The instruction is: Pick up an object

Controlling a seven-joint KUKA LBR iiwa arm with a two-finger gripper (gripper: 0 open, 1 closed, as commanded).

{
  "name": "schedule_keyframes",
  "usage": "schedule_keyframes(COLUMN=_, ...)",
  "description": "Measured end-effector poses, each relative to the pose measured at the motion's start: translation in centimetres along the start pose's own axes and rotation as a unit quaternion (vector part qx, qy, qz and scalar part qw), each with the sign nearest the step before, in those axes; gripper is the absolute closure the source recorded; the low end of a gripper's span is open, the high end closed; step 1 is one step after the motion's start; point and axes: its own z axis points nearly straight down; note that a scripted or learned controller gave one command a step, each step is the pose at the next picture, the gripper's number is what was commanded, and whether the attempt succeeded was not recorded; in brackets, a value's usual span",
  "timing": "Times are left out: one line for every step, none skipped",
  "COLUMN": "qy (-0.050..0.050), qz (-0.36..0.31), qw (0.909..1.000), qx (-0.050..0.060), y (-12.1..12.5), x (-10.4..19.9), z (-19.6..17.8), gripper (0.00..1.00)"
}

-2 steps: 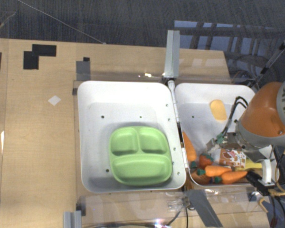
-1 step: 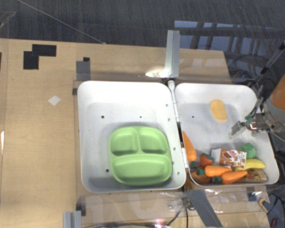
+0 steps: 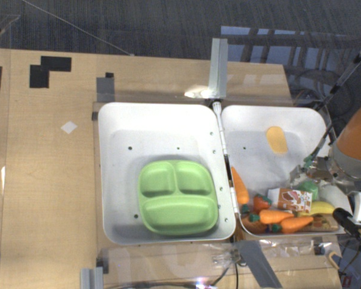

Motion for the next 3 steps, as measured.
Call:
schedule_keyframes(qy=-0.003, qz=0.009, qw=0.9999, qx=-0.005, y=-2.5, x=5.6, z=-0.1, gripper=0.0)
schedule_keyframes(qy=-0.002, qz=-0.029, qw=0.9996, qx=0.002, y=-1.6, x=5.8, z=-0.2, gripper=0.0)
schedule_keyframes(qy=-0.003, qz=-0.047, qw=0.9989, qx=-0.002, y=4.0, x=3.3, z=0.1, gripper=0.0)
